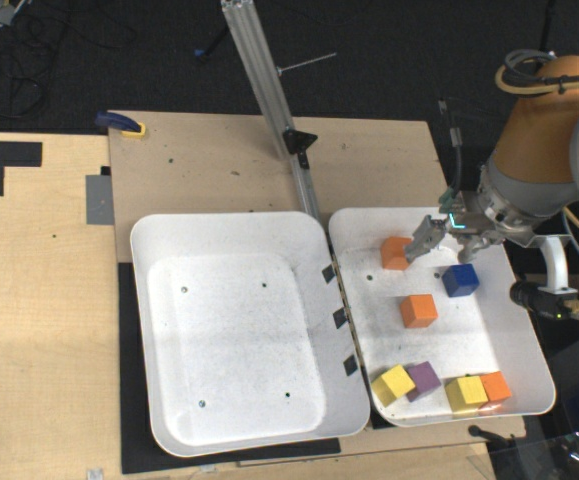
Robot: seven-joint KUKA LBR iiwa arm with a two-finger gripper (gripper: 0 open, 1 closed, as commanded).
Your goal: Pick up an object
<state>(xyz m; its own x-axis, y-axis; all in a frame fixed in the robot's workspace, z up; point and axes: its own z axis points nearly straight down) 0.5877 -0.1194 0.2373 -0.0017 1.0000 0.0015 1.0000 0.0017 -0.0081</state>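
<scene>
Over the right-hand bin (529, 368), the claw (449, 236) hovers between an orange cube (395, 253) and a blue cube (460, 280), gripping neither. A clean pick likely means choosing one, centring above it and descending straight, clear of the bin wall. Whether the claw is open or closed cannot be told, its tips blurring against the wrist.

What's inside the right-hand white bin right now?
Inside the shallow white right bin: two orange cubes, a blue cube, and along the near edge a yellow cube, purple cube, and a yellow block touching an orange block. The gripper hides some floor.
</scene>
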